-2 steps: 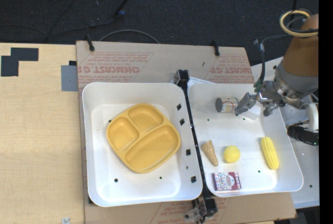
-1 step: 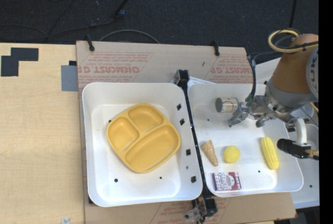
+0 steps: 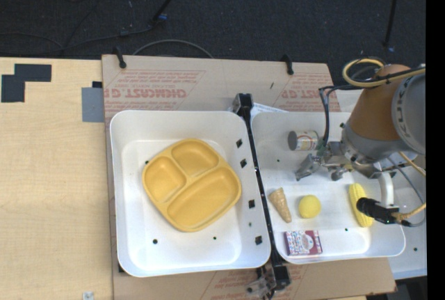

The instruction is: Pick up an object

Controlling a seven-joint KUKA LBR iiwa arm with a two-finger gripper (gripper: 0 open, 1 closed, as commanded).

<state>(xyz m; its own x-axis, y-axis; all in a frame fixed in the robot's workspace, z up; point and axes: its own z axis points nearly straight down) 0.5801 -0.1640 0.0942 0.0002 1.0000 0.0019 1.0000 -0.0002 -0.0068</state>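
Observation:
My gripper hangs low over the right bin, near its middle, under the orange-banded wrist. Its two fingers stand apart, open, and nothing shows between them. A small grey-brown can lies on its side just up and left of the gripper. A yellow ball sits just below it, and a tan cone lies to the ball's left. A yellow corn cob lies at the lower right, partly under a black cable. A pink-and-red packet rests near the bin's front wall.
The left bin holds a yellow divided plate. A black divider rail runs between the two bins. Cables and a yellow hose loop hang off the arm at the right.

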